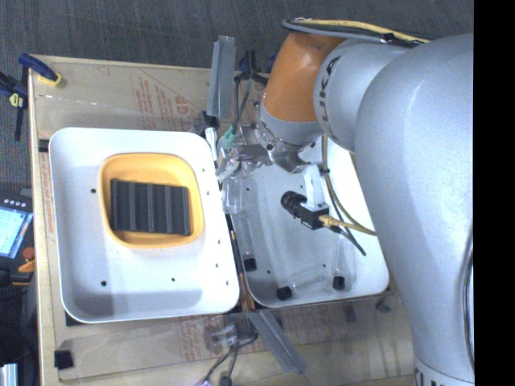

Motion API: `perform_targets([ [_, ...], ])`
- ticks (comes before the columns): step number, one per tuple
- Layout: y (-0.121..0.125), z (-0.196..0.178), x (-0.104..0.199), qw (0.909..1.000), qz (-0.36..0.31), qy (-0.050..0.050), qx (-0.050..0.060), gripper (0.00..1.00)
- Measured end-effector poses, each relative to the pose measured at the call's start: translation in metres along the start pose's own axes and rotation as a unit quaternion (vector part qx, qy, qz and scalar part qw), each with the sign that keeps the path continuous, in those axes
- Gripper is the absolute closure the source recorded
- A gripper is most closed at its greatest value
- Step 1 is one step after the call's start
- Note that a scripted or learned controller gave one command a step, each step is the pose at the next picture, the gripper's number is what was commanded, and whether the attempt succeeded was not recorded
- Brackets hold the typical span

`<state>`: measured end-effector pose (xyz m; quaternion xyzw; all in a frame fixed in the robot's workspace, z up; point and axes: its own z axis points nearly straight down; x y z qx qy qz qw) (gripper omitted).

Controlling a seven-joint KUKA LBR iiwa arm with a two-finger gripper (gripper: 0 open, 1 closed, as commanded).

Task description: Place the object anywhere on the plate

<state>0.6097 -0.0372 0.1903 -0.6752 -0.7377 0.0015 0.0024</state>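
- The object could not be picked out with any certainty. Nothing was visibly gripped, and nothing loose lay on the plate (121,170).
- The nearest candidate was a faint clear shape (311,280) on the floor of the right bin (273,252) near its front wall. It was too indistinct to name.
- If that was the object, it lay well apart from the gripper (232,175), towards the front of the same bin and not beneath the tool.
- The gripper hung low over the right bin's left edge, just beside the wall shared with the left bin (72,215). Glare and the wrist hardware hid whether it was apart, together or clamped on something, so that could not be told.
- That position probably meant the arm (418,135) was either searching the source bin or about to cross the divide towards the plate.
- A black fitting with a cable (302,209) hung under the wrist and looked like part of the rig, not cargo.
- The plate, yellow-rimmed with a dark ridged panel (151,206) at its centre, sat flat in the middle of the left bin. It was clear of the walls, which gave a broad target for a drop from above.
- The placement seemed not yet done.
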Motion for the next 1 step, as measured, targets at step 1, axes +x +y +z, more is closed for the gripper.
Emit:
perform_targets([
  [1, 0.0001, -0.0002, -0.0002, 1.0000, 0.000, 0.000, 0.000, 0.00],
])
